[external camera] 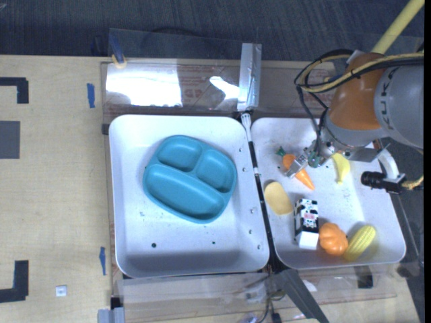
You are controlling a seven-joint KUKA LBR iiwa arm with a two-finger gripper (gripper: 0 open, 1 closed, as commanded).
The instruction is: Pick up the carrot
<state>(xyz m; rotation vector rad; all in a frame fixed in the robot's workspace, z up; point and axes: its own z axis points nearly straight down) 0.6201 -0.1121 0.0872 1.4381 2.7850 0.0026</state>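
The gripper (301,167) sits directly over the carrot (300,171) for a top-down grasp; finger state cannot be determined.

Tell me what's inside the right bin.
In the right bin: the carrot with the tool on it, a banana, a pale lemon, a cow-print carton, an orange pumpkin, yellow corn. The arm covers the far corner.

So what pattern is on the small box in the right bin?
Black-and-white cow patches on the box, clearest in the camera view.
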